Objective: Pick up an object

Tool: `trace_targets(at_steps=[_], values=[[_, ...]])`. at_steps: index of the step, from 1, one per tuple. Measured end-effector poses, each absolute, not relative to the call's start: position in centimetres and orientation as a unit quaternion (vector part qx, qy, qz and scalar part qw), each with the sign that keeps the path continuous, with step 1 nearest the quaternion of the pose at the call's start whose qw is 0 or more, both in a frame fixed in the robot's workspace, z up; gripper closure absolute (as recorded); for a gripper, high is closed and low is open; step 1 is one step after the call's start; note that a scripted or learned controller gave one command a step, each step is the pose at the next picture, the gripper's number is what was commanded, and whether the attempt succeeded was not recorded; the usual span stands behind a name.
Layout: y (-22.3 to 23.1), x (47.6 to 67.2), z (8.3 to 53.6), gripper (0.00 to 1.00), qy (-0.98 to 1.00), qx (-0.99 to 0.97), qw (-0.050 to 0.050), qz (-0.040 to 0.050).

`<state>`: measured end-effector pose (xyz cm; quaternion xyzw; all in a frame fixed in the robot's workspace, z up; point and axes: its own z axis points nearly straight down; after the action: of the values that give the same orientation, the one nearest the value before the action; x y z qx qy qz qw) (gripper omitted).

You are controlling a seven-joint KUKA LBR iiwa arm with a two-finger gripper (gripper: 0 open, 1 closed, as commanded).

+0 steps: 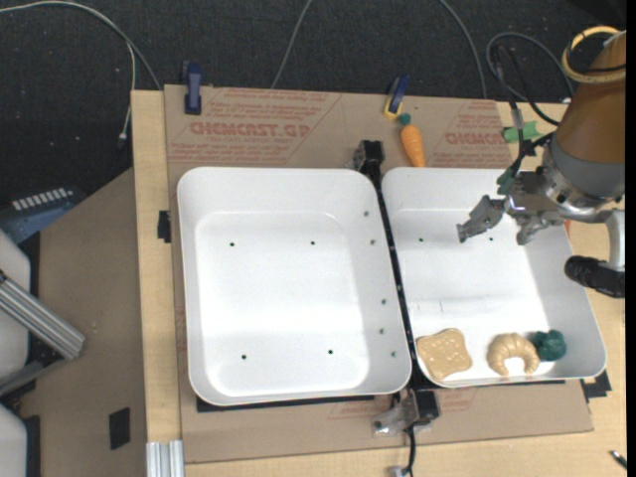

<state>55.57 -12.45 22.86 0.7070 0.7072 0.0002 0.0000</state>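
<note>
1. We see the gripper hanging over the right bin, upper-right part, reaching in from the right.
2. Jaws are apart, nothing between them. One finger points left, the other sits nearer the wrist.
3. Candidate objects sit along the right bin's near edge: toast slice at the left corner, croissant beside it, small green object touching the croissant's right side. All well apart from the gripper.
4. A toy carrot lies on the cardboard behind the bins, outside both.
5. Left bin sits beside the right one, rims touching.
</note>
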Motion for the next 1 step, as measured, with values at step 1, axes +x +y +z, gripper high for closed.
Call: trace_targets(at_steps=[1], values=[[-16.39,50.51,18.79,0.0,0.705,0.709,-0.001,-0.0013]])
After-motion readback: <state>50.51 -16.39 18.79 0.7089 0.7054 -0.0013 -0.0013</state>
